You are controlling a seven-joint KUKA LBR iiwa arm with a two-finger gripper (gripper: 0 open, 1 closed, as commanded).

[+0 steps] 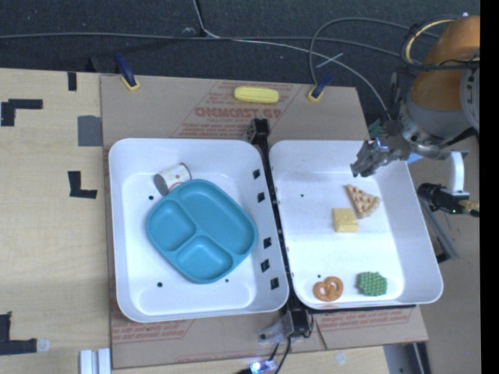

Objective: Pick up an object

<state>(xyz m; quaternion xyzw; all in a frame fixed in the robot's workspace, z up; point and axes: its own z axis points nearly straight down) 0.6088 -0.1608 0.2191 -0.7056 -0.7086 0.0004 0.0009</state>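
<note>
The two bins, the left bin and the right bin, are white. A bright blue tray lies in the left one, next to a white cup with a red mark. In the right bin are a yellow block, an orange-and-tan slice with red spots, a brown pretzel and a bumpy green thing. A yellow toy sits on brown cardboard with faded red letters. The table is pale wood with black marks. The arm is grey and orange.
</note>
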